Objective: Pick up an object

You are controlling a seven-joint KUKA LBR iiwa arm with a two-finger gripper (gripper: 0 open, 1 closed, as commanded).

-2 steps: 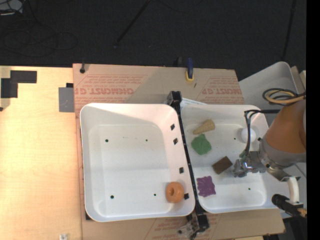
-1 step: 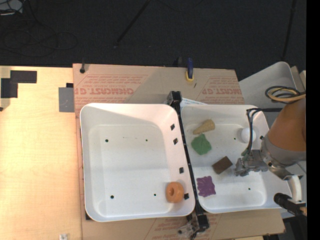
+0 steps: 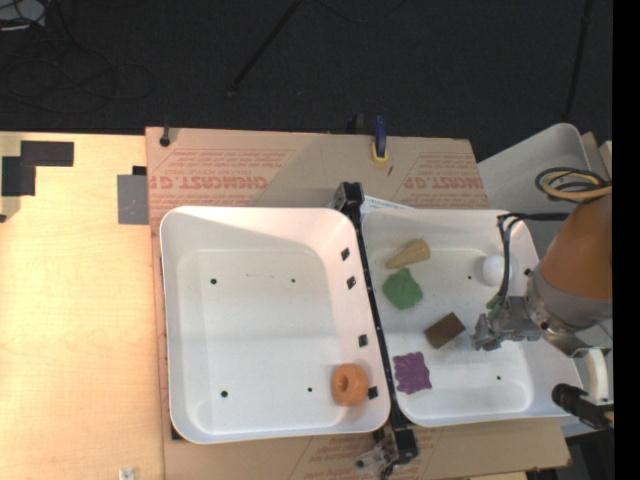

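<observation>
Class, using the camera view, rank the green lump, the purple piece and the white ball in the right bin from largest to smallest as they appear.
1-2. green lump and purple piece: too alike to rank.
3. white ball: clearly smallest.

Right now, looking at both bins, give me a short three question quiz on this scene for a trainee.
1. True or false: the orange ring lies in the left bin.
2. Which object lies nearest the gripper? A) purple piece B) brown block C) green piece
3. Fill in: the tan wedge lies in the ___ bin.

Key
1. True, near its lower right corner.
2. B, just left of the gripper in the right bin.
3. Right, above the green piece.
</observation>
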